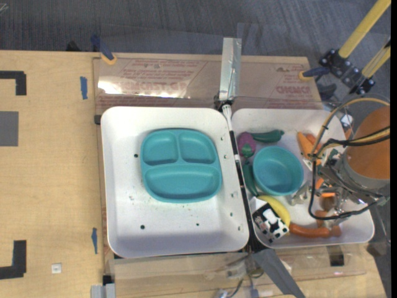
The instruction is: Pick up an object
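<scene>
Objects for picking lay crowded in the right bin [363, 231]: a teal bowl [277, 171] at its middle, a purple piece [247, 144] and a green piece [268, 135] behind it, a banana [277, 209] and a black-and-white die [270, 223] in front, and an orange carrot [313, 230] along the front wall. The left bin [118, 166] held a teal divided plate [181, 164]. The gripper [325, 188] hung over the right bin's right side amid cables; whether it gripped anything, I could not tell.

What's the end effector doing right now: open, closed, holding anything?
End effector: low over the right bin, beside the teal bowl; open or closed cannot be told, and nothing is seen held.
</scene>
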You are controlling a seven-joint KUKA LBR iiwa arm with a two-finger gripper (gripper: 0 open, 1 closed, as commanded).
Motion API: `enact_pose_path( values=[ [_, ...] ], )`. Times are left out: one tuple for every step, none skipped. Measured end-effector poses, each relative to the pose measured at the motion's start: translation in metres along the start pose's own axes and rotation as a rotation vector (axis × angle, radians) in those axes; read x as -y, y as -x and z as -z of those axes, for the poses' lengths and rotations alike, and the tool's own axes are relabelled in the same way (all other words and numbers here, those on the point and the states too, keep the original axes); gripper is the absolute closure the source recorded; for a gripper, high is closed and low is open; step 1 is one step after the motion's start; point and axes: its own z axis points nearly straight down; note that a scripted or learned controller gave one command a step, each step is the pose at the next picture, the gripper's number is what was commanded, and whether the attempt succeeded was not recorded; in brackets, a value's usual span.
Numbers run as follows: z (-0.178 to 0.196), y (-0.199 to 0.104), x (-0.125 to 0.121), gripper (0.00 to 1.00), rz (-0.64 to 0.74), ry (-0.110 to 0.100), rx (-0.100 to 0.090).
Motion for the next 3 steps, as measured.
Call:
enact_pose_path(
  values=[
    [0.013,0.002,0.002,1.0,0.002,-0.009,0.003],
    [0.004,0.053,0.046,1.0,-0.178,0.007,-0.006],
    [-0.005,0.12,0.117,1.0,-0.253,0.003,-0.002]
  ],
)
